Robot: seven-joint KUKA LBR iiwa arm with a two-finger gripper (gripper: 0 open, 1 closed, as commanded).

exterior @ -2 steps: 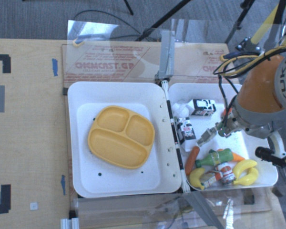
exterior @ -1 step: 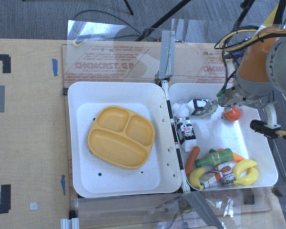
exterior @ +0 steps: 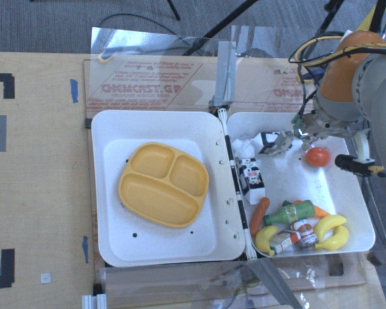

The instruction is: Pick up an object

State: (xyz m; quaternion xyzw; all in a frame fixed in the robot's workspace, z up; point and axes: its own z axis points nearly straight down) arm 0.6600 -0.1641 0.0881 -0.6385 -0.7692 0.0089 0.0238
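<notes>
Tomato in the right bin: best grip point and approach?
Take the tomato across its middle, coming straight down from above. It is round, so any pair of opposite sides should do, and it sits apart from the other items with bare bin floor around it. The pincer is just to its left, so probably a short move.
</notes>
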